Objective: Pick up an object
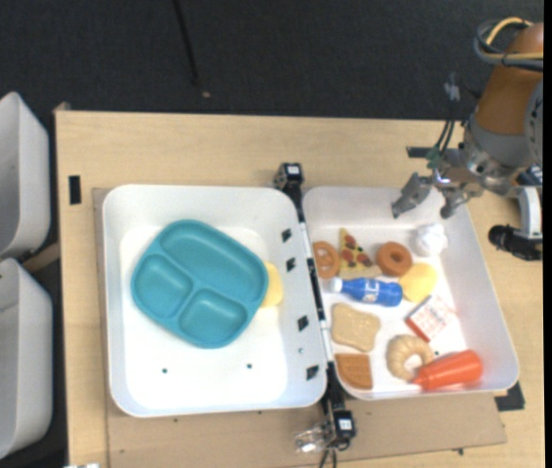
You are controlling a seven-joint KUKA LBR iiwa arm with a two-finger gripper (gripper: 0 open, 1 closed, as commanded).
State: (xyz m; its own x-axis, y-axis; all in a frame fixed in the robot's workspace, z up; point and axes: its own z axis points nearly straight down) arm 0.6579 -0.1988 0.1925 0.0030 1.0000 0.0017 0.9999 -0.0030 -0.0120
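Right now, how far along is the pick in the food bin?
Done: the two-finger gripper is over the far edge of the right white bin, fingers apart. In hand: nothing. Left: the whole grasp; the small white crumpled object lies nearest, and the brown ring doughnut and blue bottle rest in the bin.

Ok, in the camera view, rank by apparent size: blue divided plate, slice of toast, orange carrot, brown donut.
1. Blue divided plate
2. Orange carrot and slice of toast, too alike to rank
3. Brown donut
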